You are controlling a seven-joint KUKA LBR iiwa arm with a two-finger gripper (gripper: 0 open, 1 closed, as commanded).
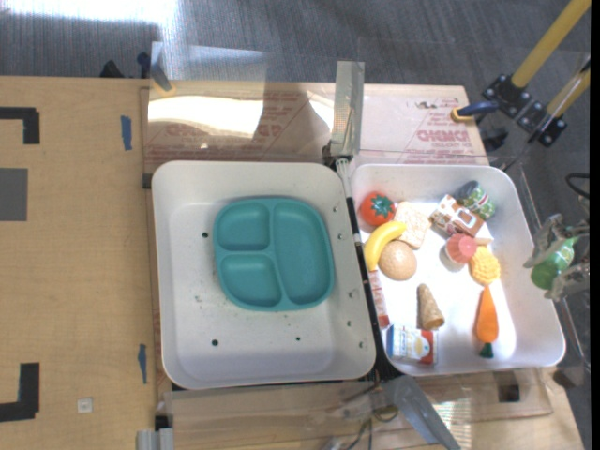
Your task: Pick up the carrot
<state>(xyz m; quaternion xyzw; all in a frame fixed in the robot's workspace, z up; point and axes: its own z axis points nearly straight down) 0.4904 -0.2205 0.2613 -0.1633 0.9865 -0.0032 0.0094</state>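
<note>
At the near edge of the right bin (539, 350) stands a small carton (412, 345). Just right of it lies the carrot (486, 319), orange, green end toward the viewer, near the bin's right wall. A brown cone (429, 306) lies between them. Farther back sit a yellow corn piece (485, 267), a tan ball (397, 261), a banana (380, 243), a cracker (413, 223) and a tomato (378, 208). The left bin (178, 279) holds a teal divided plate (274, 252). I cannot tell the gripper's state.
</note>
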